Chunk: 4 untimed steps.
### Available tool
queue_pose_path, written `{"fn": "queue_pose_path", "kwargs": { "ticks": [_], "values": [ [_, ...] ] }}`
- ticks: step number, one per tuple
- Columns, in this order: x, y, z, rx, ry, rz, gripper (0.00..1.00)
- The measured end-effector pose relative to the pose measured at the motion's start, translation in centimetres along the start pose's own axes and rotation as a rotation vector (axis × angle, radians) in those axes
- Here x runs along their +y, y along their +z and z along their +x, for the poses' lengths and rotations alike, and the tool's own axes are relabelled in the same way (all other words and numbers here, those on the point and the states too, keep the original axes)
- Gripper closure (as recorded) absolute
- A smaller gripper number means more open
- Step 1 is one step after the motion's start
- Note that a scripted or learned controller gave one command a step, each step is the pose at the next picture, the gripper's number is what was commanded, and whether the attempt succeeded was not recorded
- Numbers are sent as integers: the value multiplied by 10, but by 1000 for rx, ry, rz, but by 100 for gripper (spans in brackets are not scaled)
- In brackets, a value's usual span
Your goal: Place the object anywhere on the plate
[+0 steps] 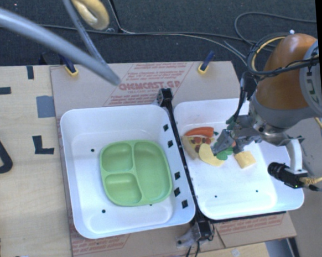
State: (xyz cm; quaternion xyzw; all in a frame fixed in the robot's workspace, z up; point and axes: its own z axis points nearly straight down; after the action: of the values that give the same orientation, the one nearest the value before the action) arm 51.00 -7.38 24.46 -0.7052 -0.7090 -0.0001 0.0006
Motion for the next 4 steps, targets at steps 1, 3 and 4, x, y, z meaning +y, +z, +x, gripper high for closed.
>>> {"fn": "queue_pose_path", "kwargs": {
  "ticks": [1, 3, 4],
  "values": [
    [12, -1, 59, 1, -2, 0, 100],
    [44, 30, 159, -1, 0, 1, 100],
    [46, 28, 203, 0, -1, 1, 100]
  ]
}}
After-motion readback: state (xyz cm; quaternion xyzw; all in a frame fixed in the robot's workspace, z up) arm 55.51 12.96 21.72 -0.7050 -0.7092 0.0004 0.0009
